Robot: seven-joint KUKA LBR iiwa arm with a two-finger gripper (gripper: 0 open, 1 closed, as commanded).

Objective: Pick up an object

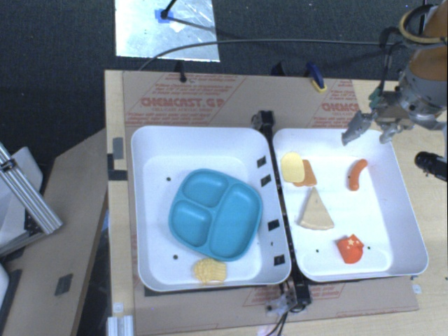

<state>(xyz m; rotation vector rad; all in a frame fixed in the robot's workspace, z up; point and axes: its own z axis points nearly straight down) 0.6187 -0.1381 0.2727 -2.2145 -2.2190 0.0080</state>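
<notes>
My gripper [369, 133] hangs over the far edge of the right bin [413, 238], its two fingers spread apart with nothing between them. In that bin lie an orange sausage [356, 174], a yellow and orange piece [297, 169] near the left wall, a pale wedge [316, 211] in the middle and a red-orange piece [350, 249] near the front. The sausage sits just below and slightly left of the gripper.
The left bin [150, 208] holds a blue divided tray [214, 214] and a yellow corn piece [210, 271] by its front wall. Black clips [264, 121] join the bins at the middle. A cable runs across the dark floor behind the bench.
</notes>
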